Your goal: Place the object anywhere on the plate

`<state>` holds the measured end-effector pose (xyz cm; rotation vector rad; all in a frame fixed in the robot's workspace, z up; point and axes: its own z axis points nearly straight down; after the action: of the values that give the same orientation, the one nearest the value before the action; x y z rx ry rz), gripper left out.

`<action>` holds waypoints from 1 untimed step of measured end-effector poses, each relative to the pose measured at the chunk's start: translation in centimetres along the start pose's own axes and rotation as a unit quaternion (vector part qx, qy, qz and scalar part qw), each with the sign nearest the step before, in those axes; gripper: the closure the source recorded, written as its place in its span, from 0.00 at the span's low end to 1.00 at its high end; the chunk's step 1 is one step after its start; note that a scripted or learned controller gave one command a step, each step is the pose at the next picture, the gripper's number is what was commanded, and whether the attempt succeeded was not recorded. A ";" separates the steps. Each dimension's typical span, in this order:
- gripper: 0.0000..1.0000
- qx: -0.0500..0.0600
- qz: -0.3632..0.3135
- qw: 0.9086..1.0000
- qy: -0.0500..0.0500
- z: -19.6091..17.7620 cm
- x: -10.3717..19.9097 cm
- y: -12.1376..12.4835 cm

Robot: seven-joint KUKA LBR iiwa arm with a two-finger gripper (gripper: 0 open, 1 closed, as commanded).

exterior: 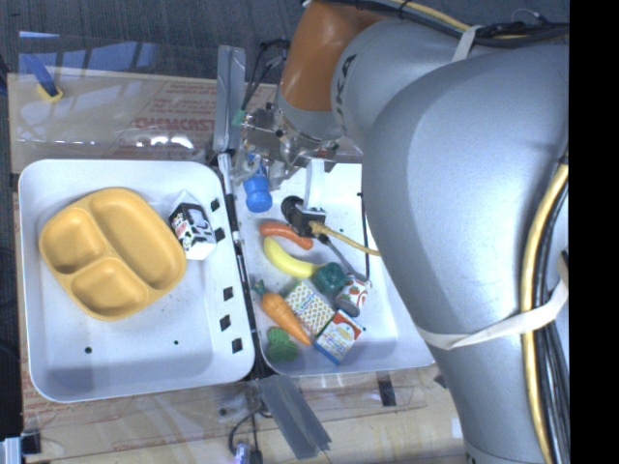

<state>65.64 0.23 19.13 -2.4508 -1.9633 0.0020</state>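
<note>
End effector, grip state unclear, hangs just above a blue object in the right bin.

The wooden bench carries two shallow white bins side by side: the left bin and the right bin, their inner rims touching.

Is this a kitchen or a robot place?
Probably a robot test bench, not a kitchen. A big grey arm reaches over two white bins. One holds a yellow divided plate and a small carton; the other holds toy food like a banana and a carrot.
</note>
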 end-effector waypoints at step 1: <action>1.00 0.000 0.026 1.000 0.000 0.0 7.4 -1.7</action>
<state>65.59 7.78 19.17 -2.5017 -1.8988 0.0008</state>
